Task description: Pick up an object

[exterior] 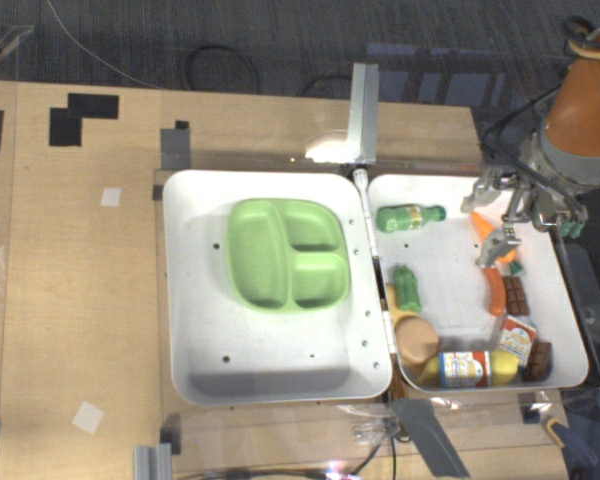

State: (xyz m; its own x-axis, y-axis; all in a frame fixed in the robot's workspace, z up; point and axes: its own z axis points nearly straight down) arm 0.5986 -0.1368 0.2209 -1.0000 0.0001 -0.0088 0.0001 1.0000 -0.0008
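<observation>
The right bin [450,268] holds several small objects. A green bottle [410,217] lies at its back left, and a green toy [407,289] sits near its left wall. A tan round piece [416,339] and a yellow labelled can [465,369] lie along the front. An orange carrot [495,291] and a brown chocolate bar [517,295] lie on the right. My gripper [488,225] hangs over the bin's back right part and is open. Its fingers stand on either side of a small orange piece [481,222], seen from above. I cannot tell whether they touch it.
The left bin [195,348] holds a green divided plate [285,253]. A small carton [517,339] and a brown block [538,360] sit in the right bin's front right corner. A metal post [363,113] stands behind the divider between the bins.
</observation>
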